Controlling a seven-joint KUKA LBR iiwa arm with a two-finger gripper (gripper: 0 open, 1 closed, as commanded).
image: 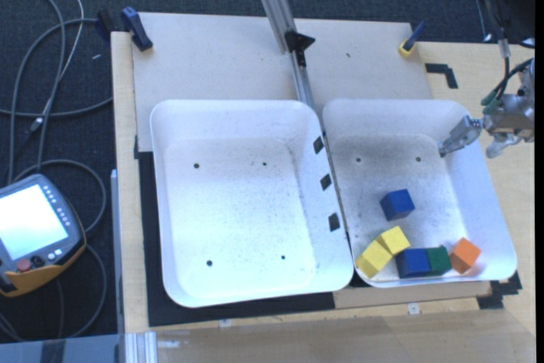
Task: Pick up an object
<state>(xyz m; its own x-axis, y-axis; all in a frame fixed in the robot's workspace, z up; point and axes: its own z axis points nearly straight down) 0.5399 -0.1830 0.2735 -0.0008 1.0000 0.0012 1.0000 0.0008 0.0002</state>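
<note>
Two white bins side by side, right bin (476,183) with spread-fingered, empty gripper (476,140) at its right rim, well apart from blue (397,203), yellow (382,249), green (438,259), orange blocks (464,254) below.

A handheld screen controller (34,234) lies at the frame's lower left among grey cables (51,55). A metal pole (272,0) slants down from top centre.
</note>
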